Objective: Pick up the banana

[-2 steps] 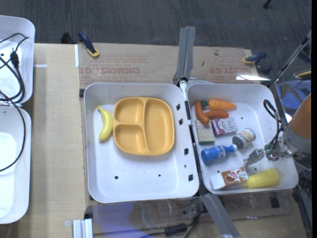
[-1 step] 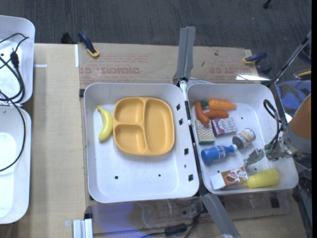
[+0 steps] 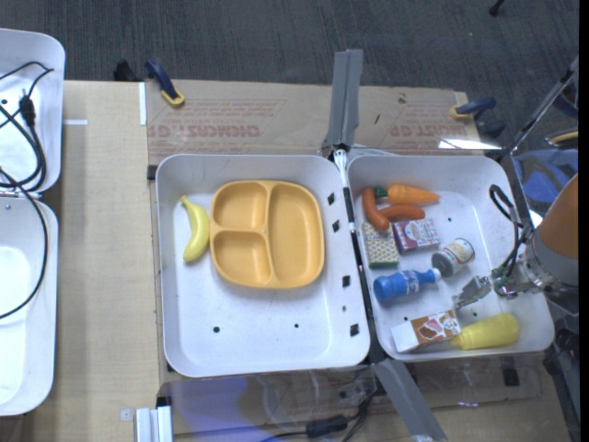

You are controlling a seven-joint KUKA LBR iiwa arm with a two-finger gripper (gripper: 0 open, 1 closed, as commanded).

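Observation:
The yellow banana (image 3: 195, 230) lies in the left bin (image 3: 184, 339), curved along the left side of a yellow divided plate (image 3: 269, 233) and touching its rim. My gripper (image 3: 473, 291) is far from it, low in the right bin (image 3: 479, 168), between the blue bottle (image 3: 405, 284) and the yellow squeeze bottle (image 3: 490, 332). Its fingers stand open with nothing between them. The grey arm with its orange band (image 3: 560, 233) reaches in over the right bin's right wall.
The right bin also holds a carrot (image 3: 411, 193), a sausage (image 3: 374, 210), small boxes (image 3: 416, 236), a can (image 3: 454, 256) and a carton (image 3: 425, 330). A grey divider post (image 3: 345, 99) rises between the bins. Blue clamps (image 3: 164, 83) hold the cardboard backing.

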